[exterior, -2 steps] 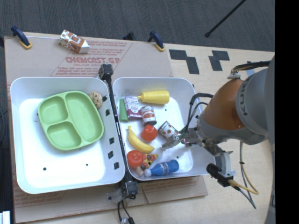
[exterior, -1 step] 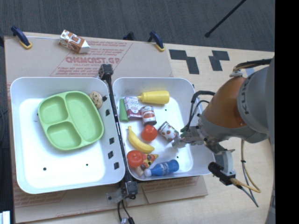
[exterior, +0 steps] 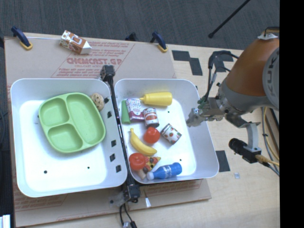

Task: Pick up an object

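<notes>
The right bin (exterior: 205, 141) holds several objects: a yellow mustard bottle (exterior: 156, 99), a green packet (exterior: 125, 112), a red-and-white pouch (exterior: 135, 109), two small cans (exterior: 150, 117) (exterior: 170, 133), a red ball-like fruit (exterior: 152, 135), a banana (exterior: 141, 145), a red round toy (exterior: 137, 161), a pizza slice (exterior: 152, 163) and a blue bottle (exterior: 166, 171). My gripper (exterior: 194, 118) hangs over the bin's right rim, to the right of the cans and apart from every object. Nothing shows in its grasp.
The left bin (exterior: 23, 175) holds a green divided plate (exterior: 71, 122) and a cookie (exterior: 98, 100) at its far right corner. A small carton (exterior: 74, 42) lies on the cardboard sheet behind the bins. Blue clamps (exterior: 159, 41) stand along the back edge.
</notes>
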Robot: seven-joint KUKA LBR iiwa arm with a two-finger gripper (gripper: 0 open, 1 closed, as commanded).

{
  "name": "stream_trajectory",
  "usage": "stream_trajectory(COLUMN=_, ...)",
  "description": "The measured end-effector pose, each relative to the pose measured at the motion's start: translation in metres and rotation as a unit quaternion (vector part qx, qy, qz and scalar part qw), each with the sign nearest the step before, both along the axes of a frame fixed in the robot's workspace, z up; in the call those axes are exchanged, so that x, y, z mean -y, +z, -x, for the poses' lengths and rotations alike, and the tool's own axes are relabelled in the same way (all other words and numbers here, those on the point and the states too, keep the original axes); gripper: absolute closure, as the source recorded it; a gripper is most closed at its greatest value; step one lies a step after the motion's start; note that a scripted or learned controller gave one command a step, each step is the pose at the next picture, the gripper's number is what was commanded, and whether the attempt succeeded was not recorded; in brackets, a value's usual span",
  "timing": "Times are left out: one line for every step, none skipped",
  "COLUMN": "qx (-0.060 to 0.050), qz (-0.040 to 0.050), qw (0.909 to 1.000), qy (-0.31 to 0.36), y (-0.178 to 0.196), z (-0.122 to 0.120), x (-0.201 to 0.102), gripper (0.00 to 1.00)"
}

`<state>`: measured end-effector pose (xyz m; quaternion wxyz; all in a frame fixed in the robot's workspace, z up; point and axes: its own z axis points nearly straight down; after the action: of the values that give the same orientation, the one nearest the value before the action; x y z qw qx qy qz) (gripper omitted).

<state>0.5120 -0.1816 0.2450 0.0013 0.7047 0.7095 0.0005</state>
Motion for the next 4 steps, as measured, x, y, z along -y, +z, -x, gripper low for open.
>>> stream_trajectory(qx=-0.002, qz=-0.0004, qw=1.0, qy=0.0, y=-0.024, z=-0.09, x=0.029, gripper=1.0)
stream_trajectory(qx=-0.002, qz=-0.0006, qw=1.0, qy=-0.001, y=-0.005, z=-0.015, x=0.013, gripper=1.0)
stream_trajectory(qx=-0.001, qz=-0.0002, qw=1.0, qy=0.0, y=0.002, z=-0.083, x=0.029, gripper=1.0)
stream_trajectory(qx=-0.003, qz=-0.001, qw=1.0, qy=0.0, y=-0.016, z=-0.105, x=-0.013, gripper=1.0)
